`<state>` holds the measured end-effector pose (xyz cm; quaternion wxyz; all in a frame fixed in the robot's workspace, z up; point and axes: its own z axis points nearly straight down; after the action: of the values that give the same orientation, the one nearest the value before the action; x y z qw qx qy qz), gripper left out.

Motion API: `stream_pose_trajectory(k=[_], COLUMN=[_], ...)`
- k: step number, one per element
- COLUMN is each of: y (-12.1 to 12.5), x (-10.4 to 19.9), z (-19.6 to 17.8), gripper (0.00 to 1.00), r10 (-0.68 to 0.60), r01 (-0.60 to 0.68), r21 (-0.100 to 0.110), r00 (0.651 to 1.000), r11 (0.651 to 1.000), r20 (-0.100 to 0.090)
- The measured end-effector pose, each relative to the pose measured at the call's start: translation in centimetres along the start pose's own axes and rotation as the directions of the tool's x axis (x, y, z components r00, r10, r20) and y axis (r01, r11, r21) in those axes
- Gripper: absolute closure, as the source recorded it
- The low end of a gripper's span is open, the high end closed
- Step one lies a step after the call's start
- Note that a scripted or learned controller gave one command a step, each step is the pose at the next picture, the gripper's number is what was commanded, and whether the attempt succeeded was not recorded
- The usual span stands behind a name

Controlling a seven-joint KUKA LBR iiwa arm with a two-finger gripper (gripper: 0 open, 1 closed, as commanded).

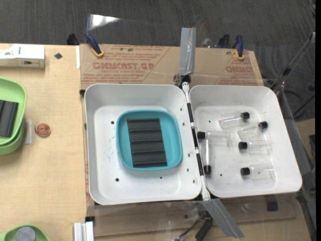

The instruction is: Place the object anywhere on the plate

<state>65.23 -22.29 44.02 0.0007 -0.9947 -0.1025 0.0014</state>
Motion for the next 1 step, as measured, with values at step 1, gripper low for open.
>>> stream_pose_trajectory(k=[1], y=[-0.02], x=[-0.14], z=[0.06], gripper=[0.00], r10=[0.004], r01=[-0.004], r21=[0.001], r00=[1.000], r11=[1.000], r20=[0.001])
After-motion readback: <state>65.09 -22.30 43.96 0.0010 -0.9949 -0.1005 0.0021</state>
